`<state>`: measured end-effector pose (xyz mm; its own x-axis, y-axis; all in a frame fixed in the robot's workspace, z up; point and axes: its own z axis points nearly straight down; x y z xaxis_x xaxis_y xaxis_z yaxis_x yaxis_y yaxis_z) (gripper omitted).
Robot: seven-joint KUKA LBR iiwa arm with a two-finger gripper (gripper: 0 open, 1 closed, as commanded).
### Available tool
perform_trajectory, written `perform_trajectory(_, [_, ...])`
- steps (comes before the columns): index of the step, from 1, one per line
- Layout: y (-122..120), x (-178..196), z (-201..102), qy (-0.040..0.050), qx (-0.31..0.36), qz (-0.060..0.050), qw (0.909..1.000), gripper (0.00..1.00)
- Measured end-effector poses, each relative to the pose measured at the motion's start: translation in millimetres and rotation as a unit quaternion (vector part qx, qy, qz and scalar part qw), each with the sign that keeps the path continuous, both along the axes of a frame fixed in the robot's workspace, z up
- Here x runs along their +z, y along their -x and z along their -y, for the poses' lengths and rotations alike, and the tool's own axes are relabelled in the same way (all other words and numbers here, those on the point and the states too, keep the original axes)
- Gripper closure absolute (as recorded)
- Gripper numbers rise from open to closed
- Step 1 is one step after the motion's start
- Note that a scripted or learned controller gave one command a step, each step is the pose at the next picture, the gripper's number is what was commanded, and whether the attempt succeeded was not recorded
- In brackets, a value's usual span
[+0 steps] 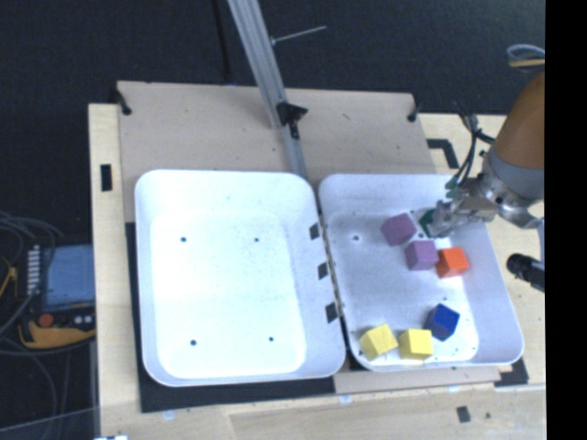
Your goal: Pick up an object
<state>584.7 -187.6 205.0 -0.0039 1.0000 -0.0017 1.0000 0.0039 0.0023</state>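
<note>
I have the gripper [438, 220] low in the right bin [367, 200] near 2 purple blocks [398, 228], nothing lifted yet, grasping state I cannot tell.

Grey arm [514, 191] with an orange band [525, 126], thin dark cables and a silvery metal wrist.

You cannot resolve the gripper [440, 220] fingertips: they blur into a small green object [427, 218] partly hidden beneath them. Open or closed is indeterminate. The arm [518, 159] is cut off at the right. The blue device [69, 278] at left is too blurred to identify.
</note>
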Motion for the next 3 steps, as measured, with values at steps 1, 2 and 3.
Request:
perform_trajectory(1, [-10, 15, -49, -0.0010, 0.002, 0.001, 1.0000, 1.00])
perform_trajectory(2, [-14, 16, -91, -0.0012, 0.001, -0.001, 1.0000, 1.00])
perform_trajectory(3, [-24, 28, -149, -0.0015, 0.002, 0.000, 1.0000, 1.00])
